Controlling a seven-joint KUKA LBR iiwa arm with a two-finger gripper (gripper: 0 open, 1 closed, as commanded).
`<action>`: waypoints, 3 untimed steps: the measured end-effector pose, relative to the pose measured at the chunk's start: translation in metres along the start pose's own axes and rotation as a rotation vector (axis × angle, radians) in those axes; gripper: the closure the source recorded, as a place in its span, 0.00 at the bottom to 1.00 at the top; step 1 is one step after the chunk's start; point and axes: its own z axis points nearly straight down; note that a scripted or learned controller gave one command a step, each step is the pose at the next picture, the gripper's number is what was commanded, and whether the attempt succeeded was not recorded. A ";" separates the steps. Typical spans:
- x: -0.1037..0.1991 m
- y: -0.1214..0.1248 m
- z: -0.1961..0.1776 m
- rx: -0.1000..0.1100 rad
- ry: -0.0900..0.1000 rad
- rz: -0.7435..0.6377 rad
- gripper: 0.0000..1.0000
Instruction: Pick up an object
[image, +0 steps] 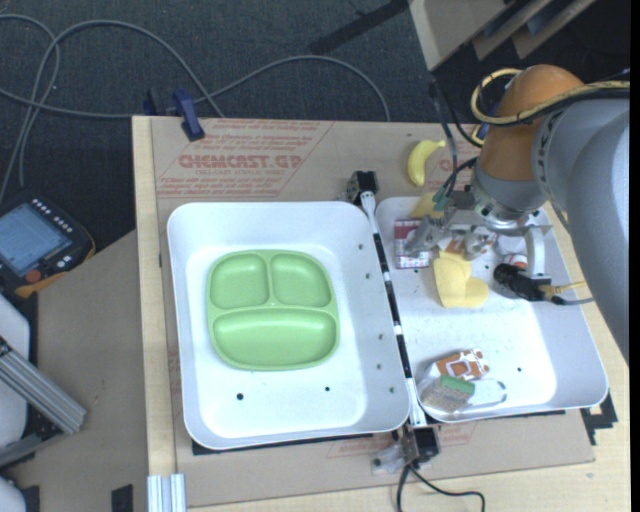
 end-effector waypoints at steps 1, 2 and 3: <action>-0.036 0.001 0.001 0.001 0.012 -0.002 0.00; -0.072 -0.013 0.000 -0.041 -0.008 -0.005 0.00; -0.083 0.001 -0.011 -0.015 0.007 -0.007 0.00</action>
